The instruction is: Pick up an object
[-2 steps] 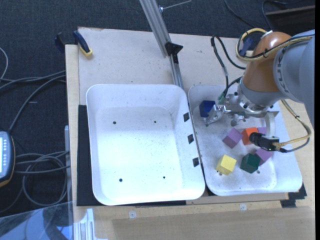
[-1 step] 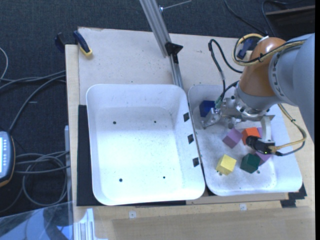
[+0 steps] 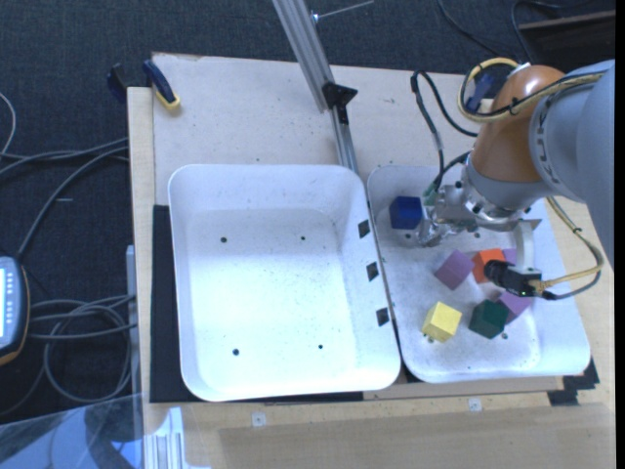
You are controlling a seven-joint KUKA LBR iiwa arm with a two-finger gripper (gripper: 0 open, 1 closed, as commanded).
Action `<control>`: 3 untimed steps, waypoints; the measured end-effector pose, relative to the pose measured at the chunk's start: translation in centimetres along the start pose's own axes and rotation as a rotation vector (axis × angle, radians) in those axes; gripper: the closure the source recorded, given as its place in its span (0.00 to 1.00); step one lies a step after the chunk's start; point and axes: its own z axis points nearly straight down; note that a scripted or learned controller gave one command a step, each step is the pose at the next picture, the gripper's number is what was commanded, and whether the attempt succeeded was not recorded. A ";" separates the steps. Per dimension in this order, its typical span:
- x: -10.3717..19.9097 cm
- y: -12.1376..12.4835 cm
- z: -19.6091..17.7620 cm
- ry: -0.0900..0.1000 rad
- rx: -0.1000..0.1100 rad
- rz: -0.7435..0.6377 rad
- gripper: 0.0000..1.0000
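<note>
The arm's gripper point(image 3: 433, 231) hangs low in the right bin point(image 3: 557, 355), just beside a blue cube point(image 3: 405, 212). Whether anything is gripped cannot be told (yellow point(image 3: 442, 320), green point(image 3: 487, 319), purple point(image 3: 453, 270) and orange point(image 3: 487, 260) blocks lie nearby).

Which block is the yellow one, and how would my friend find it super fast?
Look at the right bin, the one the grey arm reaches into. Go to its front edge, nearest the camera, on the side by the other bin. The yellow block sits there, left of the dark green block and below the purple block; it is the only yellow one.
</note>
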 end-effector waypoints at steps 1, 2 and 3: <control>-0.5 0.1 -4.5 -0.002 -0.004 0.000 1.00; 0.1 -0.5 -9.4 -0.002 -0.005 -0.002 1.00; 0.1 -0.3 -14.6 -0.002 -0.006 -0.002 1.00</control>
